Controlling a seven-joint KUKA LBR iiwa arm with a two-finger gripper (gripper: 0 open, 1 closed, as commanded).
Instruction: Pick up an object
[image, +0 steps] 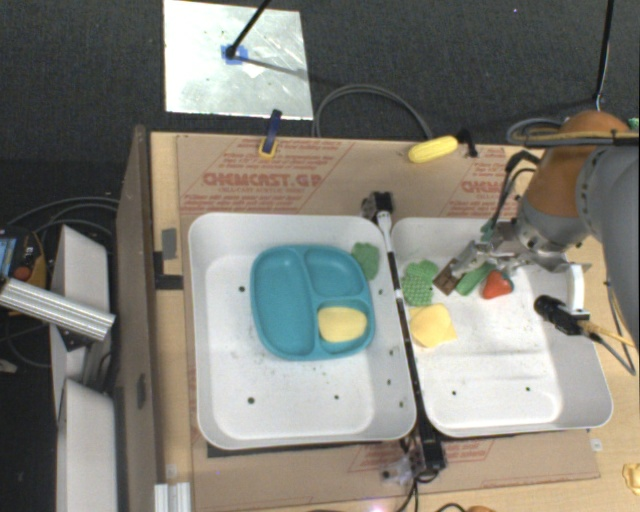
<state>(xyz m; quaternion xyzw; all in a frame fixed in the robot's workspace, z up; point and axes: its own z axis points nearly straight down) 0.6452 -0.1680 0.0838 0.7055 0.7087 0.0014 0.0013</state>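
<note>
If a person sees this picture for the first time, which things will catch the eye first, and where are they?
The blue divided plate in the left bin stands out most, with a yellow object in its lower right compartment. In the right bin, the tool reaches in among a red piece, a green piece and another yellow piece.

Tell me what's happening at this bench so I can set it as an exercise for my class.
A grey robot arm reaches in from the right, its gripper low in the right white bin, beside a red and green toy vegetable. A bumpy green piece and a pale yellow lump lie nearby. The left white bin holds a blue divided plate with a yellow piece on it. Nothing is visibly lifted yet.
</note>
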